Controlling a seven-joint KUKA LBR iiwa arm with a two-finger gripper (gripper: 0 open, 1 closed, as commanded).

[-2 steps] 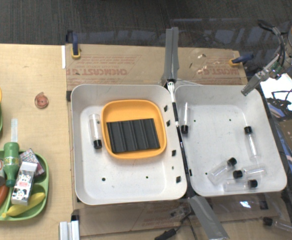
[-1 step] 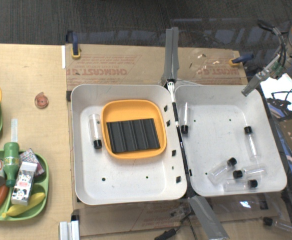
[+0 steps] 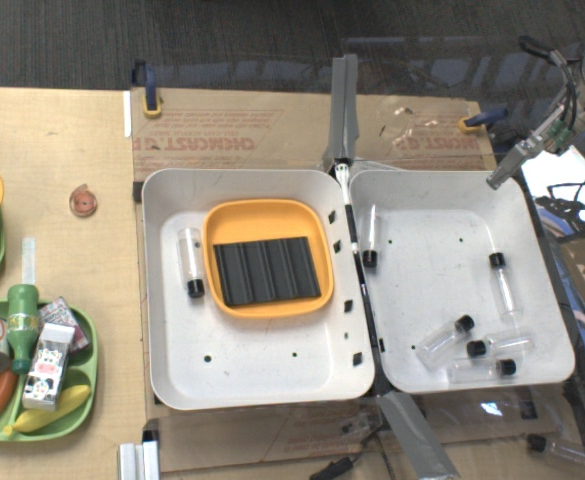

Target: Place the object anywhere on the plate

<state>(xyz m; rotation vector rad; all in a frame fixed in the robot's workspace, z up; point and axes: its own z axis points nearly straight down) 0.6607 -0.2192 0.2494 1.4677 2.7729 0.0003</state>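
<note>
Camera view, gripper (image 3: 504, 171): sits at the upper right, above the far right corner of the right bin (image 3: 412, 203); whether the jaws are open or shut cannot be told, and nothing shows in their hold.
Camera view, task objects: clear vials with black caps. One vial (image 3: 500, 282) lies alone near the right wall of the right bin; a cluster of vials (image 3: 469, 349) lies in its near right corner, several touching or overlapping; one vial (image 3: 368, 236) lies along its left wall.
Camera view, target: orange plate (image 3: 268, 218) in the left bin (image 3: 172, 368), carrying a black ribbed insert (image 3: 268, 271). A further vial (image 3: 190, 260) lies just beside the plate's left rim, off the plate.
Step in hand (judgement): approach and pick; no vial from the right bin is on the plate yet.
Method (judgement): choose the lone vial; it is well apart from the others. Close across the tube's short axis, near mid-length, with the jaws square to it.
Materials: vials are smooth, cylindrical and transparent, likely to roll and slip. Bins are glossy white with shallow rounded walls.
Placement (judgement): lay the vial along the insert's grooves to check rolling.
</note>
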